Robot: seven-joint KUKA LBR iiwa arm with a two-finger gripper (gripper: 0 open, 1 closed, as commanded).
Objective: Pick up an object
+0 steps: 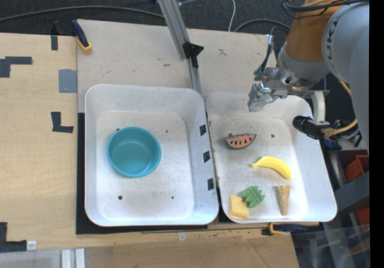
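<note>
Camera view from above, and nothing is picked yet. The left bin (96, 141) holds a teal bowl (134, 151) toward its left side; the right bin (318, 201) carries all the small pieces. A yellow banana (273, 166) lies mid-bin, a watermelon slice (240, 140) sits nearer the back-left, and an ice-cream cone (282, 198), a green leafy piece (253, 196) and a yellow wedge (239, 207) crowd the front edge. The jaws (258, 100) hover at the right bin's back edge, well apart from every piece (open or shut, I cannot tell). The descent, grip and lift remain, I'd judge. Dark lettering on the arm is too small to read.
</note>
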